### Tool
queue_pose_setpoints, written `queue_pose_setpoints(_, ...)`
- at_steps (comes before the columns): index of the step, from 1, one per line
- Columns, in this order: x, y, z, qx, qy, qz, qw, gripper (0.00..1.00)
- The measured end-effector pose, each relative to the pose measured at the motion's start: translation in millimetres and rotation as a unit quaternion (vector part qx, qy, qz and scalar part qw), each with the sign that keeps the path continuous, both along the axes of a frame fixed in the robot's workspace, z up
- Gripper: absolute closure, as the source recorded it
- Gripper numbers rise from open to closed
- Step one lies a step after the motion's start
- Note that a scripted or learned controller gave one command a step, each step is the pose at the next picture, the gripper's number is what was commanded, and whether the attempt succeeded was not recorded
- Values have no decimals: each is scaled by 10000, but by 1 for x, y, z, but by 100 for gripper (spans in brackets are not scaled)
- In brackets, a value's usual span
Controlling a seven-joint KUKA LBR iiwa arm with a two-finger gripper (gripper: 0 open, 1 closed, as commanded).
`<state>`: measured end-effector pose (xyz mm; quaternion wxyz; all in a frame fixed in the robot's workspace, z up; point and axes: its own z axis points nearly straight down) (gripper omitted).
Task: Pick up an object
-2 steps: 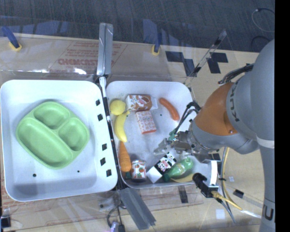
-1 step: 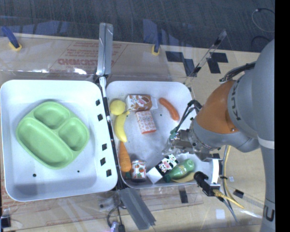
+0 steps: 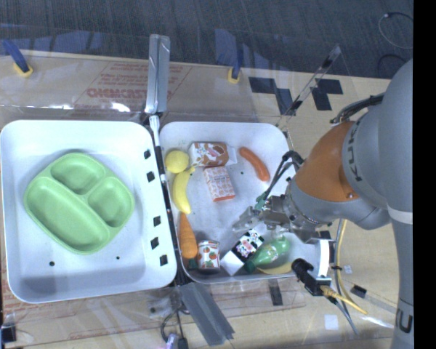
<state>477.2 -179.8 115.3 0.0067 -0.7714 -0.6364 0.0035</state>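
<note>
One pincer [image 3: 256,218] hangs low over the right bin [image 3: 225,132], near its front right corner; whether it is spread or pressed together I cannot tell. Just beneath it lie a black-and-white carton [image 3: 241,250] and a green bottle [image 3: 271,253]. Along the bin's left wall rest a carrot [image 3: 187,238] and a banana [image 3: 181,190]. A green divided plate [image 3: 78,201] sits in the left bin [image 3: 22,140].

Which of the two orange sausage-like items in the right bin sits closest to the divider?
The carrot at the bin's left wall, below the banana. The other, a hot dog, lies toward the upper right.
</note>
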Motion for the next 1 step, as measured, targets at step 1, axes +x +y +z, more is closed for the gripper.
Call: queue_pose_setpoints(1,2,1,9,-2,-8,29,10000,100)
